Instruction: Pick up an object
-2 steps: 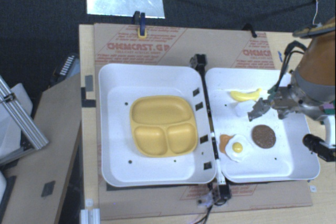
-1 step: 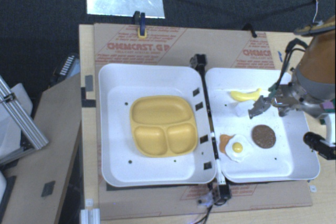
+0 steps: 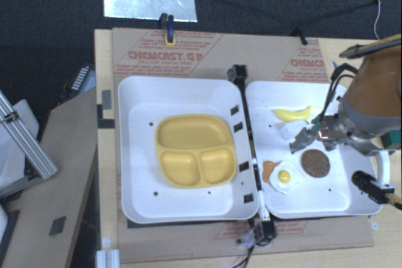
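I have the gripper [image 3: 300, 140] low over the right bin [image 3: 339, 201], right of frame centre, though I cannot tell its state. The brown patty [image 3: 315, 163] lies just below-right of it, the banana [image 3: 294, 113] above. I judge I should centre over one before descending, avoiding the fried egg [image 3: 283, 177].
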